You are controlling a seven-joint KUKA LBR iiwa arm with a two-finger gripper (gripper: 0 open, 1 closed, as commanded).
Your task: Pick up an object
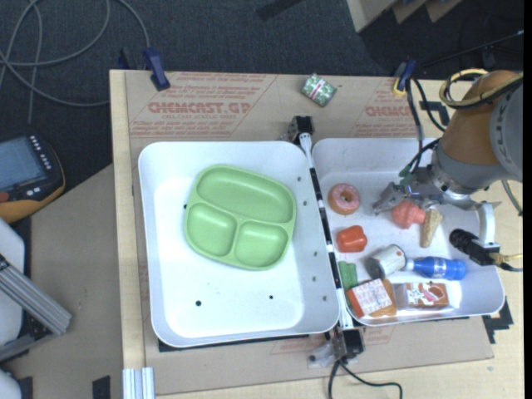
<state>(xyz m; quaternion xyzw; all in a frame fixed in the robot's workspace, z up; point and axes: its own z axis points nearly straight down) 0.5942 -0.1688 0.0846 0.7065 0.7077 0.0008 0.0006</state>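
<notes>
Left bin [166,223]: holds a green divided plate [239,216], well apart from my working area and not relevant to the coming move.

Right bin [366,150]: contents in order from the divider are a pink donut [343,198], an orange-red block [352,239] below it, a small green piece [347,273], a flat printed packet [371,298], a grey can [388,261], a second packet [426,294] and a blue bottle [440,268].

Candidate object: a pink lump [407,214], lying in the upper middle of the right bin, with a tan cone-shaped piece [430,226] touching or just beside its right flank.

My gripper [403,194] sits directly over the pink lump's upper edge. My fingers appear spread, one tip reaching left toward the donut, the other nearer the wrist. Nothing is visibly between them.

Governing relation: the pink lump lies just below and slightly right of my fingertips. It is roughly round, so no long axis constrains closing direction. Judgement: the tan piece may be caught alongside.
</notes>
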